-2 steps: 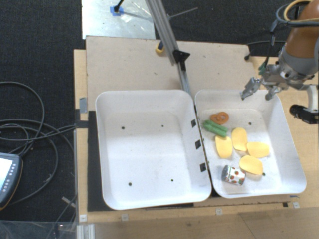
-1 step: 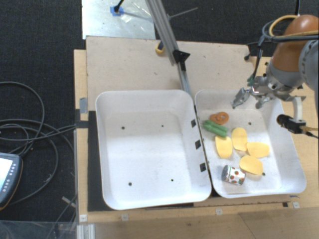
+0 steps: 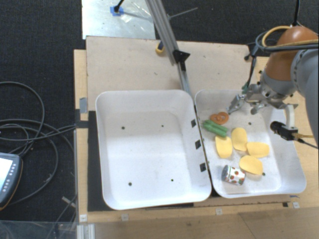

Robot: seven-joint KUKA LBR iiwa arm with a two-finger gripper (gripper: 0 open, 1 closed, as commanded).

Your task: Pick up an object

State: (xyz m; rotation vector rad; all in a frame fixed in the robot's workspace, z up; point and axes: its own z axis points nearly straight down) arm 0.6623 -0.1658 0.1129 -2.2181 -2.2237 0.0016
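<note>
End effector (image 3: 247,104) open over rt bin (image 3: 294,176) w/ yellow pieces (image 3: 239,138), green pod (image 3: 215,129).

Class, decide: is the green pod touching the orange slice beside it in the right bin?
Cannot tell. In the camera view the green pod lies right under the orange slice, with no plain gap or contact visible.

I recorded both bins, the left bin (image 3: 144,148) and the right bin (image 3: 279,178), as plain white, set on a light tan bench (image 3: 129,63) over dark charcoal flooring (image 3: 40,44). In the right bin I noted four pale yellow pieces (image 3: 239,138), one green piece (image 3: 215,129), one orange-red piece (image 3: 219,118), and a small white can (image 3: 233,175) patterned with red and green spots. The arm (image 3: 299,63) read grey with an orange band (image 3: 291,39), its gripper (image 3: 246,103) metallic grey, and the cables (image 3: 30,128) at left were black.
</note>
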